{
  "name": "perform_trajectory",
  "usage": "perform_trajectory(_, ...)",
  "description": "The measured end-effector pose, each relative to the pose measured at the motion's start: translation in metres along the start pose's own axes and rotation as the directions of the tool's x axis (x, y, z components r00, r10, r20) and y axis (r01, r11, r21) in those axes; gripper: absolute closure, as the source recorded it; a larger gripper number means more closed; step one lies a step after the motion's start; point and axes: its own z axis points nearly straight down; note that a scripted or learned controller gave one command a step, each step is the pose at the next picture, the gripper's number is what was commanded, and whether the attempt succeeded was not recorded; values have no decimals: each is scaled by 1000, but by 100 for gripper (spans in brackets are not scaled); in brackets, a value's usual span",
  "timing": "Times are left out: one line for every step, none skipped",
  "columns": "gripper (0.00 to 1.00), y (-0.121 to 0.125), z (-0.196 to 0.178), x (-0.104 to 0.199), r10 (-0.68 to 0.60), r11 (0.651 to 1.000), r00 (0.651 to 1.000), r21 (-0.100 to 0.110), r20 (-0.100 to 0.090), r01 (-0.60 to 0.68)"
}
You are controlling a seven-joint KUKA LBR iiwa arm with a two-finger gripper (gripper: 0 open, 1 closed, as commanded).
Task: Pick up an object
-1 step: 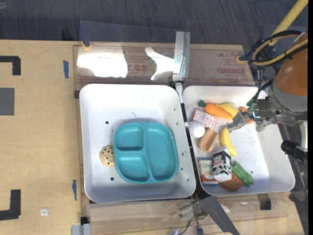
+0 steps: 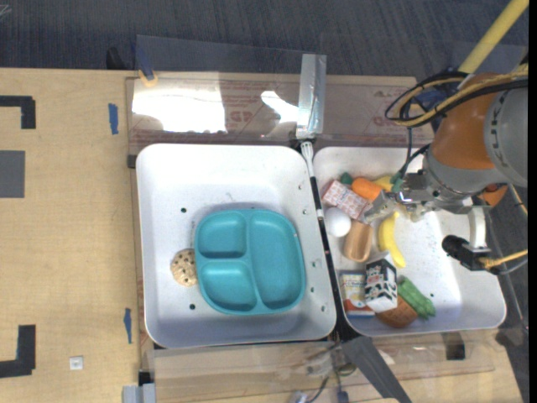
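Toys (image 2: 369, 250) against right bin's (image 2: 470, 309) left wall.

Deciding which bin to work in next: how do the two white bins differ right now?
The left bin carries a teal divided tray and one cookie. The right bin has a crowded pile of small toy foods, including a banana and an egg, with the gripper over it. Both are shallow and white.

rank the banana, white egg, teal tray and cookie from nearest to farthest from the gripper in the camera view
From the gripper:
1. banana, just below it, right bin
2. white egg, right bin's left edge
3. teal tray, left bin's middle
4. cookie, beside the tray's left edge
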Motion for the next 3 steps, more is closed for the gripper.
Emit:
perform_trajectory(0,64,17,-2,-74,996,997,40,-7,74)
perform_trajectory(100,63,8,-1,-81,995,997,51,-8,81)
perform_trajectory(100,71,-87,85,-15,1000,1000,-6,-2,15)
